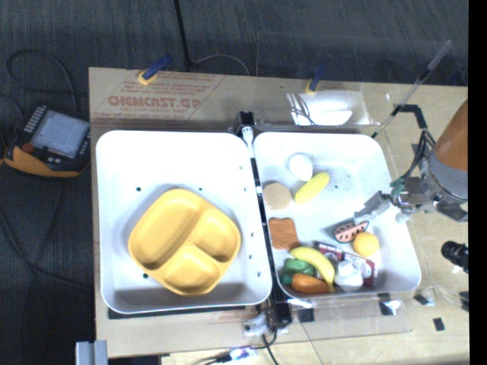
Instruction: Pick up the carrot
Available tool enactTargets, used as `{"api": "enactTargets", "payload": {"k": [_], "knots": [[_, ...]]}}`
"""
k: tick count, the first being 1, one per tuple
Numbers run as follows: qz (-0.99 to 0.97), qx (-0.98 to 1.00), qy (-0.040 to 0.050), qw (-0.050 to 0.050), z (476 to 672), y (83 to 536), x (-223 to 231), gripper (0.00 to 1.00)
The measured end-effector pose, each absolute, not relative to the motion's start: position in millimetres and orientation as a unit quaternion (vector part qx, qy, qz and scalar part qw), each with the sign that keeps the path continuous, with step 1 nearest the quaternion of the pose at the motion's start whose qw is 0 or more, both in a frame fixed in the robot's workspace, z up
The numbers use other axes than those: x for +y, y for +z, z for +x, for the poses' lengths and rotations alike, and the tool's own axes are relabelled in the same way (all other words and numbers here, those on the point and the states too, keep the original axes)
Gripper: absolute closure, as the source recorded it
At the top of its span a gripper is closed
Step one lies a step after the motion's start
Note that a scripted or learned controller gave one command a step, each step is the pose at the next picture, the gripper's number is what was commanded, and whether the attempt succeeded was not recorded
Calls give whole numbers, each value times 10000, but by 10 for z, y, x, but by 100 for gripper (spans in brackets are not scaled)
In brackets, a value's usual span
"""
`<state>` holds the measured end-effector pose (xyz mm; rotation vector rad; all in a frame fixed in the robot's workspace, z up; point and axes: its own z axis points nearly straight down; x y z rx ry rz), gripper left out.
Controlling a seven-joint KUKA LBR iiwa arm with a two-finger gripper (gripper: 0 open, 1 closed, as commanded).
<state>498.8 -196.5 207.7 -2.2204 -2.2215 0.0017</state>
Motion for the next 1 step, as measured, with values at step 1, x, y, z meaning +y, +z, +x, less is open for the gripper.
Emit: {"api": "enactTargets", "payload": {"k": [1], "knots": [[-7390, -6737, 2, 34, 4981, 1374, -2215, 0]]}}
